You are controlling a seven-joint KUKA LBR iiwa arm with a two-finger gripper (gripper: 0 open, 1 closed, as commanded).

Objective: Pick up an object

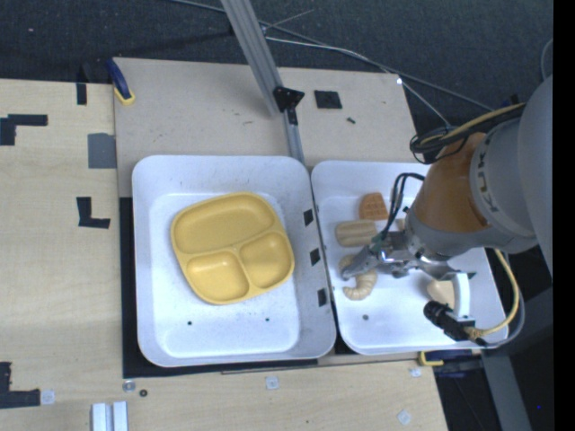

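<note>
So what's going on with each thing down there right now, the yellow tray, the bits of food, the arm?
Tray: lying flat in the left bin, right side up.
Orange piece: loose in the right bin.
Tan roll: lying on its side.
Curved piece: lying just under the end effector, not visibly held.
Pale piece: partly hidden by the arm.

No readable text, label or number on anything here

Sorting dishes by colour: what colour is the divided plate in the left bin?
Yellow; the divided plate shows best in the camera view.
</note>
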